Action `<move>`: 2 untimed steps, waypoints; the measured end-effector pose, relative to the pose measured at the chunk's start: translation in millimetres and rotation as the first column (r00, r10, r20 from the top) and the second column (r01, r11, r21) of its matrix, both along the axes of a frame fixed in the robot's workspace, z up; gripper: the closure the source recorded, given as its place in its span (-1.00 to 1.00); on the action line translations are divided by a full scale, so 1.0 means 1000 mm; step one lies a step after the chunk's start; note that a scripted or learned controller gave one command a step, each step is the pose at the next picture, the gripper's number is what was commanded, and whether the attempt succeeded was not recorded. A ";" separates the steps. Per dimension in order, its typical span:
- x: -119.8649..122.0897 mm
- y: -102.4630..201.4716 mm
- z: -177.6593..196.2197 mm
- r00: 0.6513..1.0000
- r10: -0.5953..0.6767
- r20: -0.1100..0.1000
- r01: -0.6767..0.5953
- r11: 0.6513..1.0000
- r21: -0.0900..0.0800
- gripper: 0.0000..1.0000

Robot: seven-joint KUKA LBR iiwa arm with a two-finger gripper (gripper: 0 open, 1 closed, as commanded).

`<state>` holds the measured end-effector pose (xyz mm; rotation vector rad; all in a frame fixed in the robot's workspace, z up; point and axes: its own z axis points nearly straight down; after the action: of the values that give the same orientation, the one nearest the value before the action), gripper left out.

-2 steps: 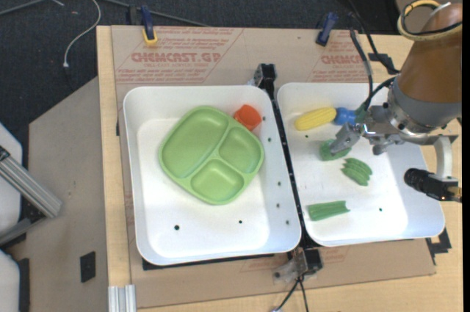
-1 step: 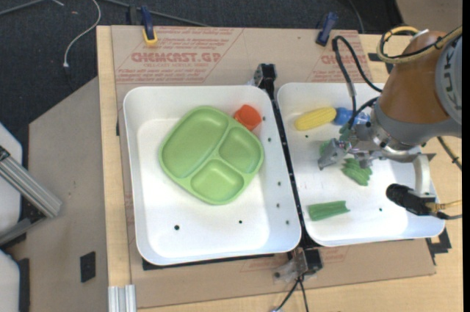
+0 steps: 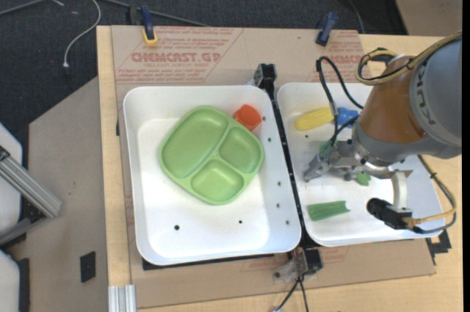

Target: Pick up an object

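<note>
Camera view. Gripper (image 3: 317,165): hanging low in the right bin (image 3: 382,233); whether it is spread or pressed together cannot be told.
Green block (image 3: 327,210): lying flat just below the gripper, apart from it, long axis running left-right, slightly tilted. Likely light, stiff, smooth; best pinched across its short sides at mid-length.
Yellow corn toy (image 3: 313,118): lying above, axis left-right.

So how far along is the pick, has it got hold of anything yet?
Nothing looks picked yet. The gripper is low in the right bin, between the yellow corn piece and the green block, both lying on the bin floor. I see nothing between its fingers. The green divided plate and orange object sit in the left bin. Grasp and lift remain.
</note>
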<state>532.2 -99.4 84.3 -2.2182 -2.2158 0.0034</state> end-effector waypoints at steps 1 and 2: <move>0.002 -0.001 0.014 1.000 0.000 0.006 0.000 1.000 -0.001 1.00; 0.004 0.000 0.057 1.000 0.002 0.011 -0.002 1.000 -0.004 1.00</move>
<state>536.2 -99.2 141.2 -2.2232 -2.2249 -0.0043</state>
